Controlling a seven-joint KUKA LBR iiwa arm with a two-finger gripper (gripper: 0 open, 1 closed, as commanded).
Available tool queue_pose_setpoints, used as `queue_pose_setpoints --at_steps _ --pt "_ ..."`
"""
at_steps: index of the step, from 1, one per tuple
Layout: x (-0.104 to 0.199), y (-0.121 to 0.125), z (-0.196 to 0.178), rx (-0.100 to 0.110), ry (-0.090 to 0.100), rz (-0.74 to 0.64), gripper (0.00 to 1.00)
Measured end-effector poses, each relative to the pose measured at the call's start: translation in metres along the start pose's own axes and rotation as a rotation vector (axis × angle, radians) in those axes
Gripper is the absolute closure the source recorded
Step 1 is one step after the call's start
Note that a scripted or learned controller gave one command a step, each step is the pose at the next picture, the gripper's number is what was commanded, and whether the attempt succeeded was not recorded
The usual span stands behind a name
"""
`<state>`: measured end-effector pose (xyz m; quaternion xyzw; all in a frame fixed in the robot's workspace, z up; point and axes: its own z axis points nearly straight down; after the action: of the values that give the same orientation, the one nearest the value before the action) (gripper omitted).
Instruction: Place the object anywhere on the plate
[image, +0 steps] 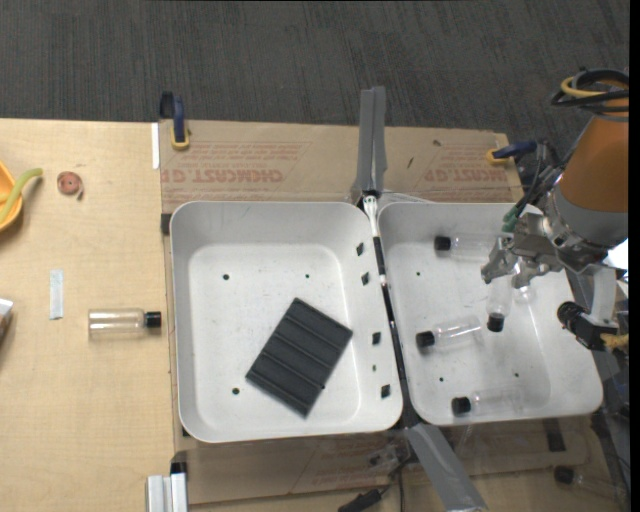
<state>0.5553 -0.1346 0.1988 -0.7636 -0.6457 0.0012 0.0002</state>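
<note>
Hand (508, 283) over right bin (560, 405), above vial (495, 318).

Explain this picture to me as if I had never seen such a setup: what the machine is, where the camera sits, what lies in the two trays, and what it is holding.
One fixed camera looks down at a slant on a bench. The machine at the right is a robot arm, grey with an orange band, ending in a two-finger gripper. It hangs over the right bin, where four small clear bottles with black caps lie or stand; one bottle is upright just under the gripper, but I cannot tell whether it is gripped. The left bin holds a dark ribbed plate, lying flat and turned at an angle. Another clear bottle lies on the bench outside the bins.
</note>
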Motion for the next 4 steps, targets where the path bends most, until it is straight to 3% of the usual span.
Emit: queue_pose_setpoints --at_steps 1,2,3,4 --pt "0.030 0.049 -0.196 -0.001 -0.001 -0.225 1.00" --pt "0.073 -0.055 -0.148 0.001 0.000 -0.359 1.00" --pt "0.249 -0.107 -0.131 0.001 -0.001 -0.712 1.00" --pt "0.320 -0.133 0.025 0.003 -0.001 -0.617 1.00"
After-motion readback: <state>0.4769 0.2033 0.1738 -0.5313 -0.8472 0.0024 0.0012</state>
